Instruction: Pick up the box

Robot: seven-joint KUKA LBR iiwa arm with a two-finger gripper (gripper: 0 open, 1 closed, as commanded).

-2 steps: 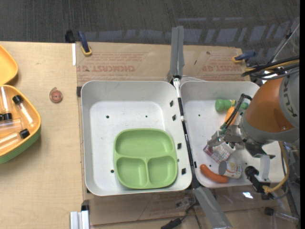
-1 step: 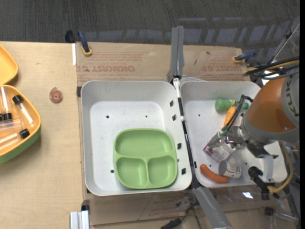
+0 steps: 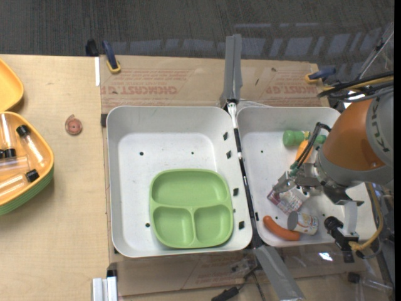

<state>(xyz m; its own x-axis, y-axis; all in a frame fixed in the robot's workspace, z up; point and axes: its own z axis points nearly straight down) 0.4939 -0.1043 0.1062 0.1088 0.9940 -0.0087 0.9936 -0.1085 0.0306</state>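
Pincer (image 3: 289,185) sits low in the right bin (image 3: 263,130), right of frame centre, at the end of the grey arm (image 3: 351,146) with its orange band, which comes in from the right edge. Metal parts of the pincer lie right over a small crinkled packet; whether they are spread or closed, or have any hold on it, I cannot tell from this slanted overhead angle.

Box (image 3: 285,200): small, flattened-looking, pale with reddish-pink print and a shiny wrinkled face. It lies on the floor of the right bin, just under and lower left of the pincer, touching or nearly touching it.

Around it, same bin: an orange-red sausage-shaped item (image 3: 280,229) lies near the bottom rim, just below the box. A small white and grey container (image 3: 304,223) lies beside it to the right. A green rounded object (image 3: 293,137) rests toward the upper part of the bin, with a thin orange piece (image 3: 302,149) just beside it.

Left bin (image 3: 125,168): a green three-compartment tray (image 3: 191,207) lies flat in its lower half.

Far left of frame: yellow and green stacked dishes (image 3: 39,168) hold small vials (image 3: 19,152) on the tan bench top.
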